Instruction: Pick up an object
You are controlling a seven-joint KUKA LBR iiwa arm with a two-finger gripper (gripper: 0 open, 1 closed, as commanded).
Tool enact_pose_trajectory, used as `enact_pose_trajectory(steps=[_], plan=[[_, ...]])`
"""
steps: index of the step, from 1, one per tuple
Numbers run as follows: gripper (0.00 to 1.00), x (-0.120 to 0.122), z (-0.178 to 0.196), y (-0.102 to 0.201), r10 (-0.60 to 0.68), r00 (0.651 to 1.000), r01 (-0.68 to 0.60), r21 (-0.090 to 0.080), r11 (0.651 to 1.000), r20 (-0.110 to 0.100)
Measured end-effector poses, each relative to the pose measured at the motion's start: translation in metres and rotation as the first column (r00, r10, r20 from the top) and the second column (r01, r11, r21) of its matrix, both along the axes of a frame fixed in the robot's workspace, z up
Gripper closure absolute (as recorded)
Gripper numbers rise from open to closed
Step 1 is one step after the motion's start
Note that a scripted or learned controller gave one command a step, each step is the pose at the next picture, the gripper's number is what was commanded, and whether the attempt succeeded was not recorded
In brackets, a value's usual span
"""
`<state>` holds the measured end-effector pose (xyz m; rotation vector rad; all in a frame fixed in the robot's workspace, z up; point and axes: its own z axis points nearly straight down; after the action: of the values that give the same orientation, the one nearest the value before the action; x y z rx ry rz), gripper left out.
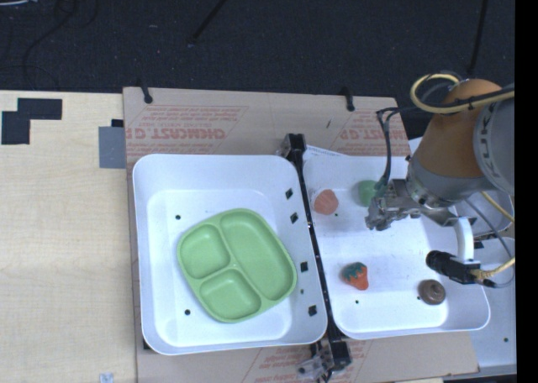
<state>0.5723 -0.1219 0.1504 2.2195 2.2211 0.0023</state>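
Observation:
My gripper point(380, 216) reaches in from the right and hangs low over the right bin point(403, 318). A green ball-like object point(366, 191) lies just up and left of it, partly hidden by the gripper. A pinkish round object point(326, 201) rests near the bin's left wall. A red and green strawberry-like toy point(356, 275) lies in the bin's middle front. A brown round piece point(433, 291) sits at the front right. I see nothing held between the fingers.
The left bin point(160, 205) holds a green divided plate point(236, 264). A black clip-like part point(454, 268) of the arm's cabling hangs over the right bin's right side. Cardboard lies under both bins.

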Motion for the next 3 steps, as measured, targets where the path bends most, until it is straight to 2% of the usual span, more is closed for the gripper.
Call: enact_pose_trajectory(steps=[2, 3], plan=[[1.00, -0.009, 0.109, -0.012, 0.000, 1.000, 0.000, -0.001, 1.000, 0.001], [1.00, -0.019, 0.111, 0.037, 0.003, 1.000, -0.003, 0.002, 1.000, -0.006]])
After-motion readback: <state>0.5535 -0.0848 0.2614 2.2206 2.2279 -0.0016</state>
